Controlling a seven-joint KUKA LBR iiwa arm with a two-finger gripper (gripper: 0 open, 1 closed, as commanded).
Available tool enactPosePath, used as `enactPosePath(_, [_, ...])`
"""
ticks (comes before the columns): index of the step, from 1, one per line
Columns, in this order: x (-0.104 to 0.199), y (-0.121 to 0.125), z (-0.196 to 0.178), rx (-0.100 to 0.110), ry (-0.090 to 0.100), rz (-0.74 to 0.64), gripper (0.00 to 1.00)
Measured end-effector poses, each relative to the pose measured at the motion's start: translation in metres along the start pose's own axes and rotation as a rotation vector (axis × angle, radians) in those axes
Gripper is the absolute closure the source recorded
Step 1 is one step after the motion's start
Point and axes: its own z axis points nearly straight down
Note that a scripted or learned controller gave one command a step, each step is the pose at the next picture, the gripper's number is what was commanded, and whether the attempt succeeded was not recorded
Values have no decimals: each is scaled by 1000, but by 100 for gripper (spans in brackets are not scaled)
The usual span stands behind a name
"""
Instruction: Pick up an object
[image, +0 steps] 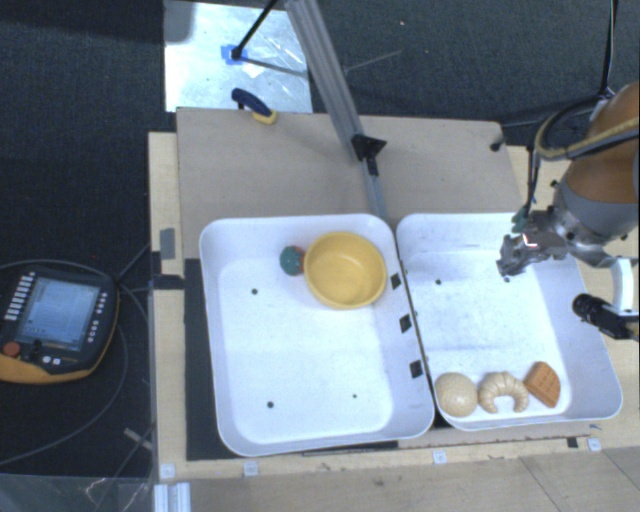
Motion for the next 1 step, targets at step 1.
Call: enactPosePath(1, [6,-1,-61,0,0,0,100])
